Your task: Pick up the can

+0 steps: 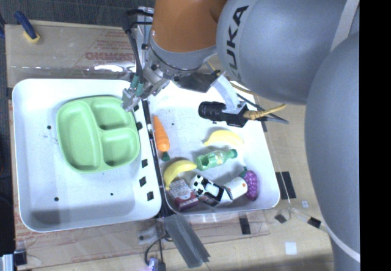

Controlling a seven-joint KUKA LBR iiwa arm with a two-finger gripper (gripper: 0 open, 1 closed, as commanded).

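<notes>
The can [181, 194] is small and dark red with a pale label. It lies on its side at the front of the right bin [259, 135], wedged between a yellow banana [177, 169] and a black-and-white cow-patterned item [208, 189]. My gripper [133, 94] hangs at the back of the bins over the divider, by the far right corner of the green divided plate [98, 133]. It is well behind the can and nothing shows in it.
The green plate sits in the left bin [30, 160]. The right bin also holds a carrot [160, 134], a yellow fruit [223, 137], a green bottle [215, 158], a white-and-red bottle [236, 188] and a purple item [251, 183]. The arm's bulk covers the back right.
</notes>
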